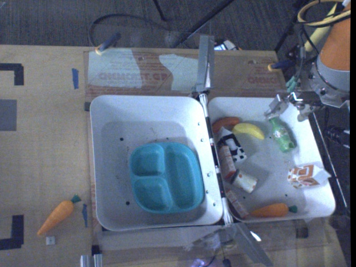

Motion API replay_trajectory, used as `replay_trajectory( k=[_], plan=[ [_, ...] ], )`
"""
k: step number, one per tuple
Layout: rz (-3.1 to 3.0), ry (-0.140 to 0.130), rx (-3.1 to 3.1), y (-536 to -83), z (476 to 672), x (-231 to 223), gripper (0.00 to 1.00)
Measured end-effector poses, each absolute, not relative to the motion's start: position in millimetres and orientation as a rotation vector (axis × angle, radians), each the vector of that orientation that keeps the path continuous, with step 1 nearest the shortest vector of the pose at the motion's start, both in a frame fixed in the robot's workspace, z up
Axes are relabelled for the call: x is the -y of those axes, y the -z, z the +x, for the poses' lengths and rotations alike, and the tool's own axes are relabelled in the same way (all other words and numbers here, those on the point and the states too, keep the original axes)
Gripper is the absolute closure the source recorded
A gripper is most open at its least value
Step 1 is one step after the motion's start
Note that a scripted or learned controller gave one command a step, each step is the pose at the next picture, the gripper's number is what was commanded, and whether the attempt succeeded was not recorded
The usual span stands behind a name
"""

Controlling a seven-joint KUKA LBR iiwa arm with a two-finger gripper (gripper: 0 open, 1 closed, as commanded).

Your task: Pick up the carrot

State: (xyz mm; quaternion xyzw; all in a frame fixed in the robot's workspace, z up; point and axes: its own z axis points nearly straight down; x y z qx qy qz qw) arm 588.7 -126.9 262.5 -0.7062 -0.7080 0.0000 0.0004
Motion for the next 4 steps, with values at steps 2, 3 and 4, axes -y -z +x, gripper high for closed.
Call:
replay_trajectory(
  k=[2,3,4],
  plan=[
    [-1.834,0.0,2.551,-191,479.4,173,0.0],
    [-1.434,0.002,2.795,-128,479.6,224,0.0],
    [-0.964,0.001,2.996,-163,483.8,220,0.0]
  ],
)
